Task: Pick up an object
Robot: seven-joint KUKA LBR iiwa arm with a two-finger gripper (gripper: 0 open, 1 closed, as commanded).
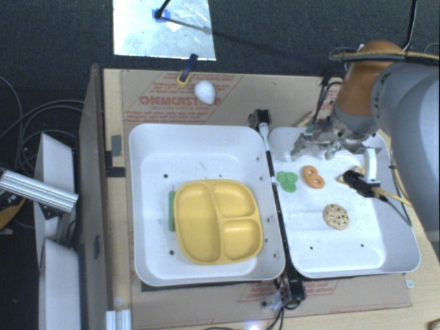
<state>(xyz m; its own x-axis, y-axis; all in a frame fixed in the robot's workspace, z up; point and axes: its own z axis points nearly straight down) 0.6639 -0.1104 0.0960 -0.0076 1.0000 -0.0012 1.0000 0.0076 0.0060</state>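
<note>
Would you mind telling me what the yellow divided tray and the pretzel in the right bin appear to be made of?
The yellow tray looks like moulded plastic: smooth, uniformly coloured, with a soft sheen and rounded compartments. The pretzel is probably toy plastic or rubber, given its even orange colour; it is too small to be sure.

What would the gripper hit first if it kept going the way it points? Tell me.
Likely the bare floor of the right bin at its far end. The gripper points down over it, and the pretzel lies slightly nearer the camera. Depth is hard to judge from this single view.
</note>
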